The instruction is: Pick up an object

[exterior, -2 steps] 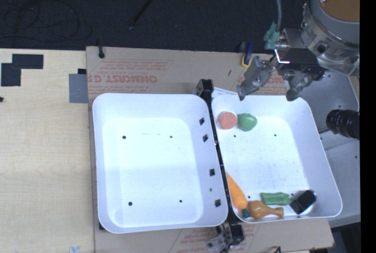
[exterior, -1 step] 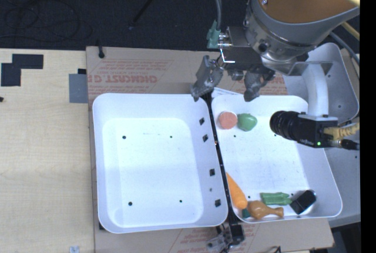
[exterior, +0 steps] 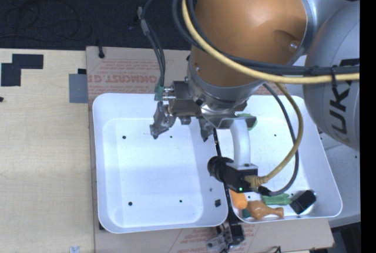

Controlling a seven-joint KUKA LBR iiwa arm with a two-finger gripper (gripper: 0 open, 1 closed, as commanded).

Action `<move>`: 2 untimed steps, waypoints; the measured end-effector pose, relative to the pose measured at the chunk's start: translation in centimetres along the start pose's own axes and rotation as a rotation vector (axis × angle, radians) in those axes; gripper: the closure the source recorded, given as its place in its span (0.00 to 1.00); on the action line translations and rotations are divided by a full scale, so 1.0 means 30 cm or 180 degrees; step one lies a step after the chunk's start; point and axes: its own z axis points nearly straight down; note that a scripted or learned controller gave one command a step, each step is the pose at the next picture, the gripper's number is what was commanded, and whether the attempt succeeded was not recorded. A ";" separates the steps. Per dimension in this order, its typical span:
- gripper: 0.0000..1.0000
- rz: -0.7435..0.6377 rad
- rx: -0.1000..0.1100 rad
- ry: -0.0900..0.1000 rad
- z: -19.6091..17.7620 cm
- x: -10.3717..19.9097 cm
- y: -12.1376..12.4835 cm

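Note:
My gripper [exterior: 181, 130] hangs over the wall between the two white bins, at the back. Its fingers stand apart, one [exterior: 158, 126] over the left bin [exterior: 101, 146] and the other over the divider, with nothing between them. In the front corner of the right bin [exterior: 329, 175] lie an orange object [exterior: 262, 209], a green object [exterior: 279, 199] and a black block [exterior: 303, 202]. They are well in front of the gripper and to its right. Another green piece [exterior: 249, 120] peeks out from under the wrist.
The large orange and grey arm covers the back of the right bin. Both bins rest on a cardboard sheet [exterior: 123, 73] on the pale bench. A grey square [exterior: 77, 87] and dark patches lie on the bench to the left.

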 end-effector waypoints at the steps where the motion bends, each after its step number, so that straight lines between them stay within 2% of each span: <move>1: 0.00 -0.0002 -0.0043 0.0016 -0.034 0.141 0.004; 2: 1.00 0.0028 -0.0032 0.0008 -0.065 0.128 0.007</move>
